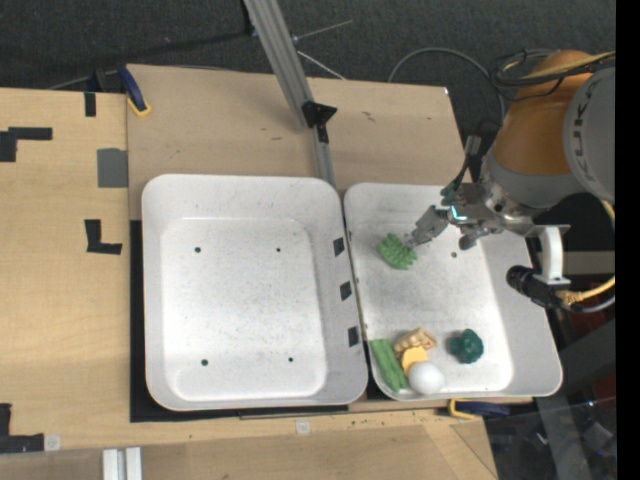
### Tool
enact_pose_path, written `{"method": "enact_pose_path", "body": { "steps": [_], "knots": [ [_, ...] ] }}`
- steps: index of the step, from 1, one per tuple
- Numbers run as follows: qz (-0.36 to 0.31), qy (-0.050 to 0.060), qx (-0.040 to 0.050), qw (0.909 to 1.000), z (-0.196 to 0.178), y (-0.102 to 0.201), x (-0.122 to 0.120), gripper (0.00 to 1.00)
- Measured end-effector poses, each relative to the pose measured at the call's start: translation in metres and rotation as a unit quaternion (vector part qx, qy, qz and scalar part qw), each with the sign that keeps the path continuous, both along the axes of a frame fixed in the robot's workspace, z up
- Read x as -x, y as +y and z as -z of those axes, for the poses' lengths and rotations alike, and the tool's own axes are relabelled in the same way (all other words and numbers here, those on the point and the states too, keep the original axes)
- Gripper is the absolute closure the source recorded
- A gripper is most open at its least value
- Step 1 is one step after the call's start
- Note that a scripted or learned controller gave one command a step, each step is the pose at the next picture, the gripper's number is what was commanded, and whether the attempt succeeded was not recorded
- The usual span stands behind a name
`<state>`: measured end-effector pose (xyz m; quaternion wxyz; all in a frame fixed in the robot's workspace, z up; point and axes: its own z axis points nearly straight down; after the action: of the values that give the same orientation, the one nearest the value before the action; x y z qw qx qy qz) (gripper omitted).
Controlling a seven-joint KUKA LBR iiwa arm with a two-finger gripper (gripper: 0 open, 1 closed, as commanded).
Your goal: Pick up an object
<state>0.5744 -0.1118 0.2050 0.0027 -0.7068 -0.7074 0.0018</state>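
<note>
- Down front we've got a white ball (426, 377), not our target.
- Our gripper (427, 228) hangs open; green block (397, 252) sits just lower-left of it.

A pale wooden bench (240, 128) fills most of the view, with a second, lighter board (55, 268) beside it on the left bearing black tape marks (98, 236) and a grey patch (112, 166). A blue clamp (133, 90) grips the bench's far left corner. Beyond the far edge lies dark grey carpet (120, 18), crossed by thin cables (420, 63). A grey metal pole (285, 53) slants down from the top. The light is even and soft.
</note>
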Motion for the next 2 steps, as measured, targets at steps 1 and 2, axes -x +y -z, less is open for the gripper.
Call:
{"method": "enact_pose_path", "body": {
  "steps": [1, 2],
  "knots": [
    [-0.001, -0.002, 0.0005, 1.0, -0.002, 0.0, -0.001, 0.0],
    [0.0, 0.0, 0.0005, 1.0, 0.045, 0.006, -0.006, 0.0]
  ]
}}
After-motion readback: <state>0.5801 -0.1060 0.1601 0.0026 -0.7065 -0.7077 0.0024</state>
